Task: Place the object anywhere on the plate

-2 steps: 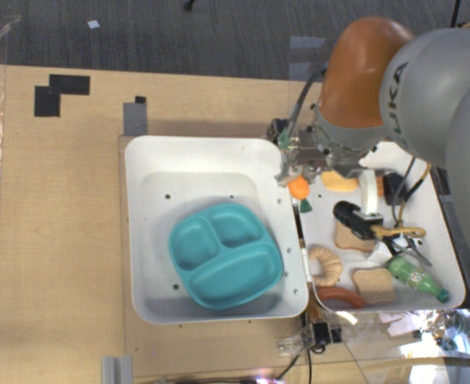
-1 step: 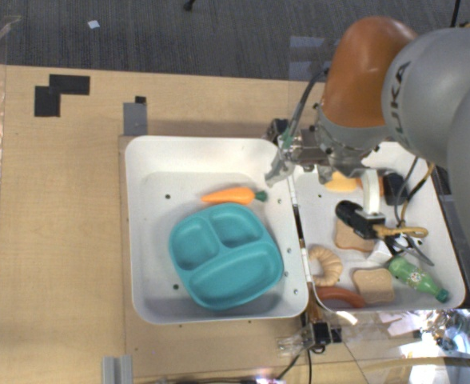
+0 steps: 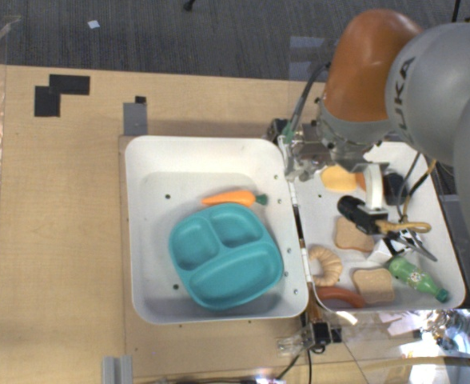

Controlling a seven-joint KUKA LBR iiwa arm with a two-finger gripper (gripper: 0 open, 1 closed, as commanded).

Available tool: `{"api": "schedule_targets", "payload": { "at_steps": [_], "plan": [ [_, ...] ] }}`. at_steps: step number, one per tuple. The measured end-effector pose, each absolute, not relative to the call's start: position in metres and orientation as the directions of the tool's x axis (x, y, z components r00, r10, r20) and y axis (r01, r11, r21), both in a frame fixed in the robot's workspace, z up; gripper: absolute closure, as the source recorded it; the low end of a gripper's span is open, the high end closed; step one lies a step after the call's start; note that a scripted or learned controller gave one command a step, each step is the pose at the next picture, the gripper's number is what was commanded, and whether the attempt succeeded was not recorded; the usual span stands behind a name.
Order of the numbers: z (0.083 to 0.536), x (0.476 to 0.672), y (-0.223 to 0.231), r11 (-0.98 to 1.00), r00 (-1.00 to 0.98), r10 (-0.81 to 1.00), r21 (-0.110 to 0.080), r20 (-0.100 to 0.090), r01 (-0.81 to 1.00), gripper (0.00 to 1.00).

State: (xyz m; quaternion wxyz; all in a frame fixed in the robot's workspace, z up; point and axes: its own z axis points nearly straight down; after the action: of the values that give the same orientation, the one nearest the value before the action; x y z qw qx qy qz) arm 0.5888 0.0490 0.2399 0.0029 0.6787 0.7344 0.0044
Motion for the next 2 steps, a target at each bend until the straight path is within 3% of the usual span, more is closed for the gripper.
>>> {"api": "schedule_targets", "payload": {
  "at_steps": [1,2],
  "plan": [
    [0.2088,0.5664,0.1191,-0.232,0.232,0.973,-0.002,0.003,0.973,1.00],
    [0.2093,0.5671,0.1169,-0.235,0.235,0.972,-0.001,0.002,0.972,0.00]
  ]
}}
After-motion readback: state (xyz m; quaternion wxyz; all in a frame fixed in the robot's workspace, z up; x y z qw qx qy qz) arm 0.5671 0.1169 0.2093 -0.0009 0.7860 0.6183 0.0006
